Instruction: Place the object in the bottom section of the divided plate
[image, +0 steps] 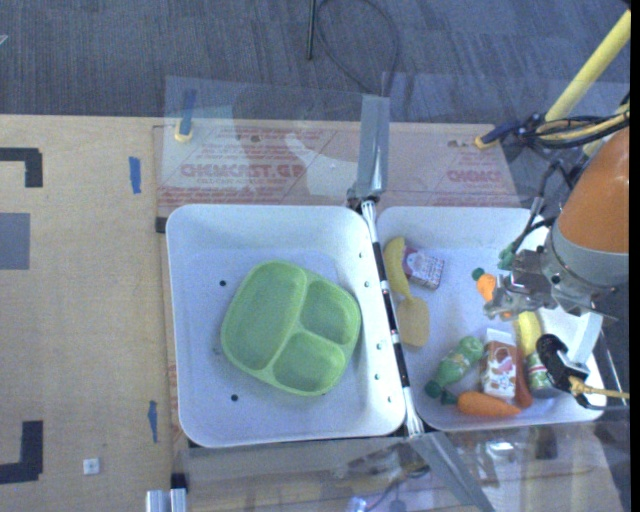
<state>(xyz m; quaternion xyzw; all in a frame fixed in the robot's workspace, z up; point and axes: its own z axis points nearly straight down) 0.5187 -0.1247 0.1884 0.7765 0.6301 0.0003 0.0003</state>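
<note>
A light green divided plate (290, 327) with three sections lies in the left bin (190, 250); all three sections look bare. My gripper (517, 290) hangs over the right bin (455, 235), near its right side. A small orange piece (486, 286) lies just left of it, and a yellow piece (527, 330) sits just below it. Nothing can be seen held by the gripper.
The right bin also holds a banana (396, 264), a small pink packet (426, 268), a pale yellow flat piece (414, 322), a green vegetable (455, 362), a small carton (499, 367) and a carrot (488, 405). A metal divider (385, 300) separates the bins.
</note>
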